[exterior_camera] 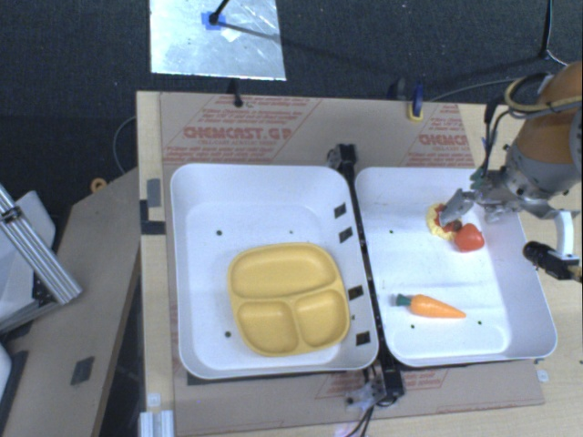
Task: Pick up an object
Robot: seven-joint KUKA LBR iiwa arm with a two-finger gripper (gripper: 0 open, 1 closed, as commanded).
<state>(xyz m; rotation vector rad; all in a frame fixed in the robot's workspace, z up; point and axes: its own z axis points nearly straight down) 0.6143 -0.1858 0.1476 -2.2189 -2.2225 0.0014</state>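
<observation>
Tool [453, 209] low in right white bin [510, 335], finger state unclear. Small red-and-yellow toy [460, 233] lies touching, just below-right. Orange plastic carrot [435, 307] farther toward the near rim, long axis across the bin.

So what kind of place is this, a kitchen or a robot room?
Most likely a robot lab, not a kitchen. A robot arm reaches over two white bins on a workbench, the carrot and tomato look like toys beside a yellow divided plate, and cables run across the dark floor.
</observation>
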